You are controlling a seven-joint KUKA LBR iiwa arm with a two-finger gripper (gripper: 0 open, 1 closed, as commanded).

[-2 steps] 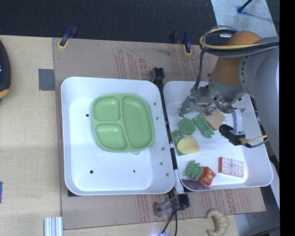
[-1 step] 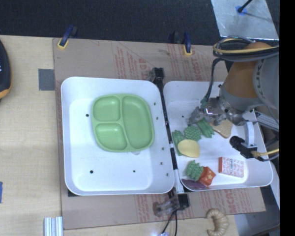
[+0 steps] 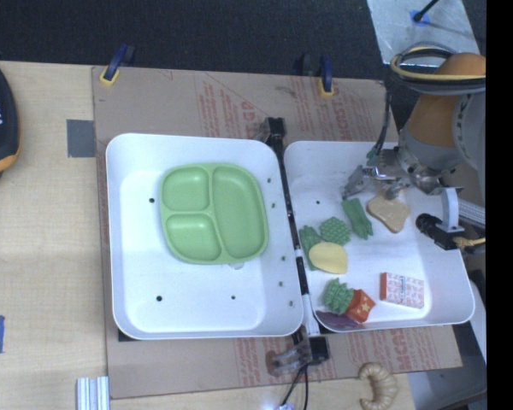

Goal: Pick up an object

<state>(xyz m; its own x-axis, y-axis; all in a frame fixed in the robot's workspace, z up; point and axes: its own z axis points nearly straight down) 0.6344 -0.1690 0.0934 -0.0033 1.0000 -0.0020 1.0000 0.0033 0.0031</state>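
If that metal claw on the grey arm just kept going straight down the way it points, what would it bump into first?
Probably the tan bread-shaped toy or the dark green bean-like toy, both lying just below the end effector in the right white bin. Height is hard to judge from this slanted view.

My arm (image 3: 440, 92) was grey with an orange band above the wrist; below it the metallic tool (image 3: 378, 178) splayed thin silvery fingers.
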